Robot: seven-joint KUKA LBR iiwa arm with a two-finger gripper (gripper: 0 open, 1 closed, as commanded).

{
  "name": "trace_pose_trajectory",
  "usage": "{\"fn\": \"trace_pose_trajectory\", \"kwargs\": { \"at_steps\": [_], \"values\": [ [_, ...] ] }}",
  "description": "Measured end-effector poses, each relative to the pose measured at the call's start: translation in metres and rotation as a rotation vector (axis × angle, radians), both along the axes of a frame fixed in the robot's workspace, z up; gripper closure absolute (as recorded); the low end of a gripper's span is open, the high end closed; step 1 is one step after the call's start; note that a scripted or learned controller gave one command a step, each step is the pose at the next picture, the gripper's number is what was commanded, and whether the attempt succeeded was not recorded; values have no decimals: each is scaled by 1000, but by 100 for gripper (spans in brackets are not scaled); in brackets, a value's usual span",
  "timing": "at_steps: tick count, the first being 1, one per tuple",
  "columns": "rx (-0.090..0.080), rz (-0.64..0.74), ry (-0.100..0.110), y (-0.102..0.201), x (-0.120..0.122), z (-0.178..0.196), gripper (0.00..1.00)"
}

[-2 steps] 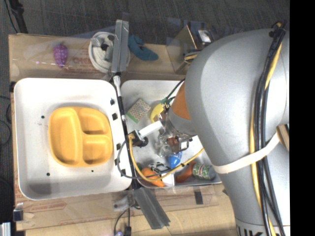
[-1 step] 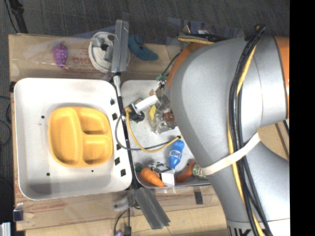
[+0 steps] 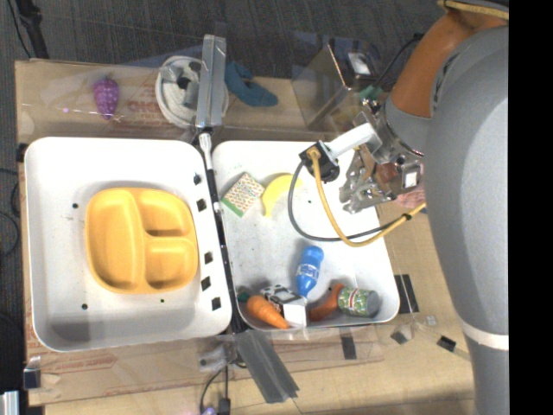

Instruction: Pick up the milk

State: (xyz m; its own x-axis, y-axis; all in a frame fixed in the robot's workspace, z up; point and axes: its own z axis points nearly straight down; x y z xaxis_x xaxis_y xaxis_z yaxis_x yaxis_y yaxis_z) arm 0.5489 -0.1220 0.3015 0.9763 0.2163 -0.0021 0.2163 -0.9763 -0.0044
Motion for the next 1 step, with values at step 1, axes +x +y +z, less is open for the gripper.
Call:
{"fn": "trace_pose_trajectory", "kwargs": {
  "at_steps": [1],
  "values": [
    [-1,-8,5,29,37,-87,100]
  ]
}}
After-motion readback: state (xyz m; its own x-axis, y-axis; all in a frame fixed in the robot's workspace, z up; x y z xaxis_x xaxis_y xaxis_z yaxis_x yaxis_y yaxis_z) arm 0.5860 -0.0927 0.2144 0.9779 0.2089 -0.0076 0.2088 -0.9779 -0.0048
